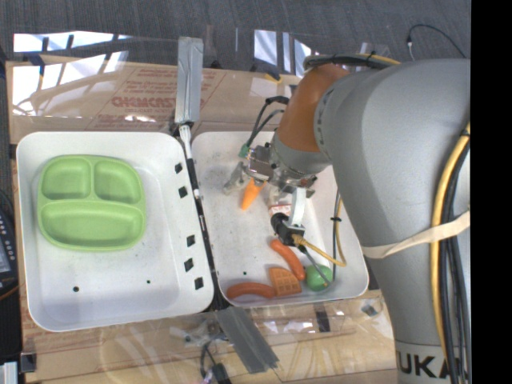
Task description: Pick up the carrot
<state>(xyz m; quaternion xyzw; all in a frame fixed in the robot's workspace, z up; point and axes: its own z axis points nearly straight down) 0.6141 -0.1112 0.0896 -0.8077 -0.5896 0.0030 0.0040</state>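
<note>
Carrot, a small orange tapered plastic piece (250, 194), lies tilted on the floor of the right-hand shallow white bin (352, 282), in its upper middle, directly under the end effector (258, 174). That metal two-finger end effector hangs just above the thick end of the carrot, and whether it is spread or pinching cannot be made out from this slanted view, so no hold can be claimed. Above it rise the orange band and the broad grey arm (400, 150), which cover the right side of the bin. Toward the near edge, well apart from the carrot, lie a red-orange sausage-like toy (286, 259), a waffle-patterned orange block (284, 282), a green rounded toy (318, 278) and a long orange-red piece (250, 291). In the left bin sits a green divided plastic tray (90, 202). The carrot looks light, stiff and smooth, likely slippery; gripping across its thicker half should hold better than at the narrow tip.
</note>
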